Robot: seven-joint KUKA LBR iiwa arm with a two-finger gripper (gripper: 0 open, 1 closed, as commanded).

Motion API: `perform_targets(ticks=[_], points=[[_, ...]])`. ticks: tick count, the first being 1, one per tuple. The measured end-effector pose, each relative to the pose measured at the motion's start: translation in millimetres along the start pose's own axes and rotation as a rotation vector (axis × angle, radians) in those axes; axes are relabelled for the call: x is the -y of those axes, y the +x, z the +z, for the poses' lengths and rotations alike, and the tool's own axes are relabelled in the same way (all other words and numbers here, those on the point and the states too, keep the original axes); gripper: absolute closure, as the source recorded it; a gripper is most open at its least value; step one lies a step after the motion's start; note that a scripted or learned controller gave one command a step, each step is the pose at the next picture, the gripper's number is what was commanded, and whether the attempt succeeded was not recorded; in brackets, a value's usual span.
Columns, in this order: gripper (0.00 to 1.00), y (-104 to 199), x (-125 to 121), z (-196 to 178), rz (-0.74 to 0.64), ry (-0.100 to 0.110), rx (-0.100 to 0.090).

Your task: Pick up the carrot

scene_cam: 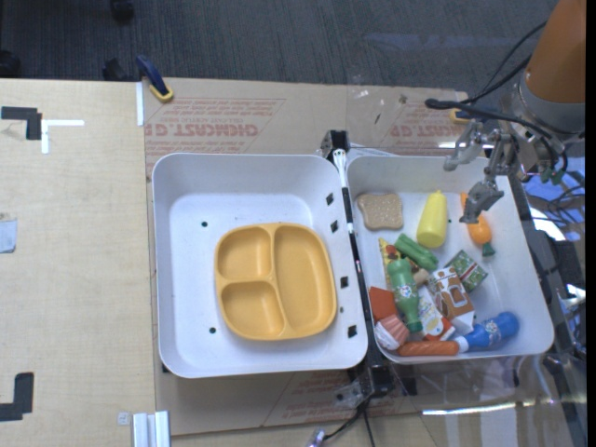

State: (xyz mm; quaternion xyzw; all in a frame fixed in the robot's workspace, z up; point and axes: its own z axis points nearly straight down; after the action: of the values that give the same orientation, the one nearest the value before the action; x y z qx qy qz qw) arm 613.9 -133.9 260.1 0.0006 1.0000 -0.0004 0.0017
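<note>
The carrot point(479, 230) is a small orange piece with a green tip. It lies in the right bin point(531, 277), near that bin's far right wall. My gripper point(480, 197) hangs directly over the carrot's upper end and hides part of it. Its tip looks very close to the carrot or touching it, and I cannot make out which.
Left of the carrot lie a yellow toy point(431, 219) and a bread slice point(380, 210). Below them is a heap with a green bottle point(403, 289), a small carton point(460, 282), a blue bottle point(492, 331) and a red sausage point(428, 347). The left bin point(177, 250) holds a yellow divided plate point(276, 279).
</note>
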Motion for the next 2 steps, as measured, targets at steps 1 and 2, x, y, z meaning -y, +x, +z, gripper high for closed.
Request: perform_targets(ticks=[1, 2], points=[[0.0, -38, 14, 144, 0.063, -0.001, 0.0], [0.0, -33, 89, 166, 0.043, 0.001, 0.004]])
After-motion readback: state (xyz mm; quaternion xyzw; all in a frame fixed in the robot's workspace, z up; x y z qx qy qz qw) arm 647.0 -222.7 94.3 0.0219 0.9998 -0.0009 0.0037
